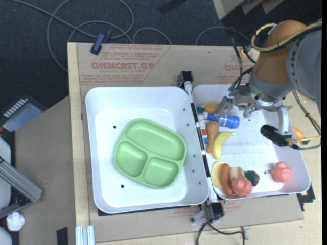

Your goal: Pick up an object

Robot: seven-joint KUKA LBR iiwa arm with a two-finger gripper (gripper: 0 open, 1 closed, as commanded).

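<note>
Lying along the 9 o'clock wall of the right bin [258, 154], the objects for picking form a line and a cluster. A blue bottle [225, 120] lies on its side at about 10 o'clock from the bin's middle, and a yellow banana [220, 143] curves just below it at 9 o'clock. A small orange piece [210, 107] lies at the bottle's 11 o'clock, close to the bin's far left corner. At 7 o'clock, against the near rim, an orange carrot-like piece [225, 179], a reddish-pink lump [241, 186] and a dark green piece [251, 176] sit packed together, touching or nearly so. A pink toy [280, 172] stands apart at 5 o'clock, with bare white floor on every side of it.

The gripper [249, 105] hangs over the bin's 12 o'clock end, just at 2 o'clock from the blue bottle. Nothing is seen held in it, and whether it is released or clenched cannot be told from this angle.

Most open room lies in the bin's middle, between the banana and the pink toy. At 9 o'clock of this bin, the left bin [102, 117] shares the dividing rim and bears a green divided plate [149, 153] with bare floor all round it.
</note>
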